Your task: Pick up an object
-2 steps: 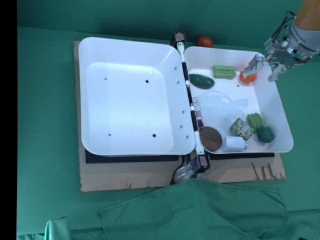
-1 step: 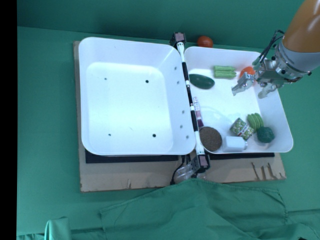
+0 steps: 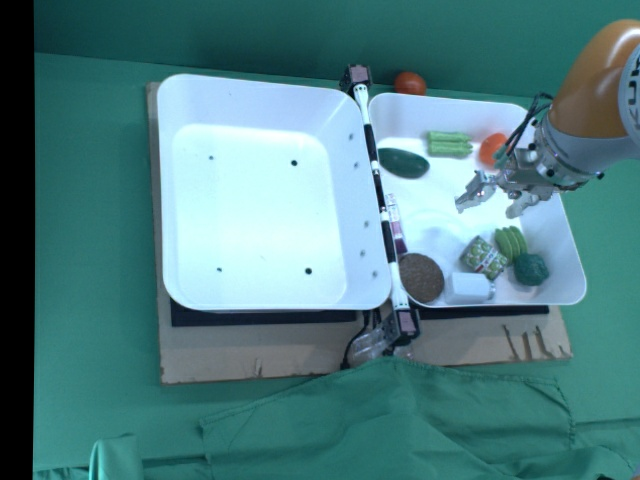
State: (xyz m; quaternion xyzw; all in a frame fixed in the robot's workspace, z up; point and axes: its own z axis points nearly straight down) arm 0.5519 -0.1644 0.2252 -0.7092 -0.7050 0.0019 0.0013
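Two shallow white bins sit side by side on the green bench. The left bin (image 3: 260, 193) holds nothing. The right bin (image 3: 560, 238) holds one dark green avocado-shaped piece (image 3: 403, 162), one light green ridged vegetable (image 3: 449, 144), one orange-red fruit (image 3: 491, 149), one round brown disc (image 3: 421, 277), one green printed packet (image 3: 483, 257), one small green bunch (image 3: 511, 241), one dark green broccoli-like lump (image 3: 530, 269) and one white block (image 3: 468, 287). A red tomato (image 3: 409, 83) lies outside, just behind the right bin. The gripper (image 3: 497, 199) hangs over the right bin's middle, fingers spread apart, with nothing between them.
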